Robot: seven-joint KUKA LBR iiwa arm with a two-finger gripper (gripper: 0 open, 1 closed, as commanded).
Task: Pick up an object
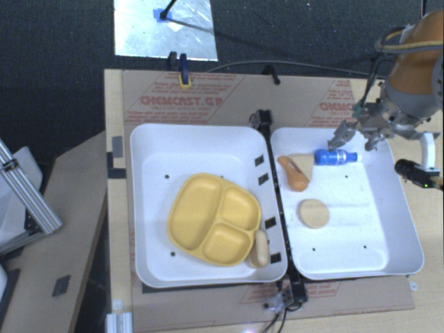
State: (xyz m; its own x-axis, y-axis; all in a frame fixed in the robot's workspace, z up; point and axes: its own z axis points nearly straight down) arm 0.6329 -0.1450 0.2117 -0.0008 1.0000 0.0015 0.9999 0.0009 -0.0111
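In the right bin (388, 255), a small blue bottle (335, 157) with a white cap lies on its side near the far wall. My gripper (356, 139) hangs just beyond and above it at the bin's far right, open, its two grey fingers spread with nothing between them. To the bottle's left lies an orange carrot-shaped piece (295, 173), and a round tan disc (313, 214) rests in the middle of the bin.
The left bin (152, 186) holds a yellow divided plate (215, 219) with a small tan piece (260, 249) against its near right edge. A black clamp strip (274, 186) runs between the bins. A black fitting (415, 172) sits at the right bin's outer rim.
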